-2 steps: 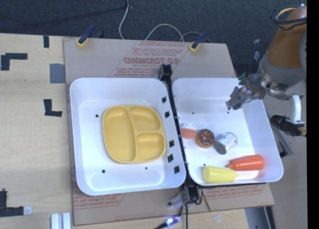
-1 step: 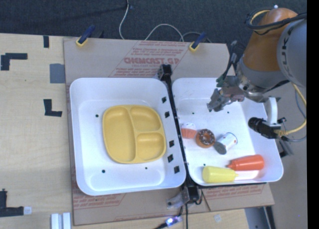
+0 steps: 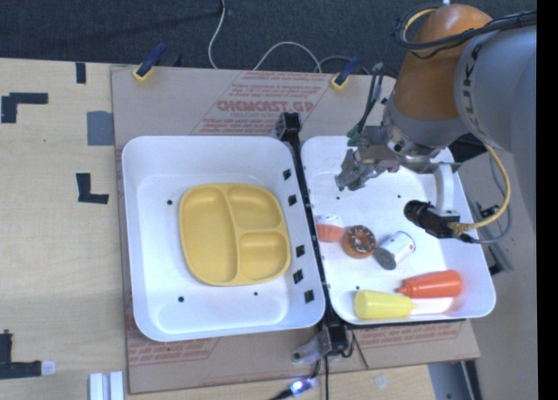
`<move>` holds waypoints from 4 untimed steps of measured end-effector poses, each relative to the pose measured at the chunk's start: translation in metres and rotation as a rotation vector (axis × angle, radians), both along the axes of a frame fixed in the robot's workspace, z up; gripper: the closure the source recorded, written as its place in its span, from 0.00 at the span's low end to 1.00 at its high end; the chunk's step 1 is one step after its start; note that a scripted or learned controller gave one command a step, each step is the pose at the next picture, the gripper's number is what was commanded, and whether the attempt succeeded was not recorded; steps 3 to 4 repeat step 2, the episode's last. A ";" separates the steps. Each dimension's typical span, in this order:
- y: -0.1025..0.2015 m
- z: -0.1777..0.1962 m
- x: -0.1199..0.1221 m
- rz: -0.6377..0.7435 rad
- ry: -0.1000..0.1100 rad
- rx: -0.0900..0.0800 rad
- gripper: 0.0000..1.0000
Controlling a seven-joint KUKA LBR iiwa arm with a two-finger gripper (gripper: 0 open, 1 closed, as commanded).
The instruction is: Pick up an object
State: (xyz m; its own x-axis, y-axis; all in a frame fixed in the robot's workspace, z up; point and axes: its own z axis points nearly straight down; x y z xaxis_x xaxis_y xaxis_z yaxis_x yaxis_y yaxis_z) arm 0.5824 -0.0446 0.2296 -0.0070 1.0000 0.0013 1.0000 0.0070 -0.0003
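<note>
Camera view: gripper [image 3: 349, 176] hangs over right bin's [image 3: 475, 302] bare upper part, carrying nothing; jaw opening can't be judged; toys cluster lower down: donut [image 3: 358, 240], yellow piece [image 3: 382, 304], orange piece [image 3: 431, 284]; I'd centre on donut, descend straight, avoid neighbours; yellow tray [image 3: 234, 233] left.

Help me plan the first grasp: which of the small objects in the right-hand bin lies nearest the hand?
The small orange-and-white piece by the bin divider; the round brown donut lies lower, further from the hand.

We see the grey arm [image 3: 488, 67] reaching in from the right, orange band uppermost. Its gripper [image 3: 353, 173] points downward, fingertips empty.
</note>
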 end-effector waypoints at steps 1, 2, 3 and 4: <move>0.054 -0.004 0.012 0.000 0.001 0.000 1.00; 0.116 0.002 0.010 0.001 0.001 0.000 1.00; 0.116 0.002 0.010 0.001 0.001 0.000 1.00; 0.116 0.002 0.010 0.001 0.001 0.000 1.00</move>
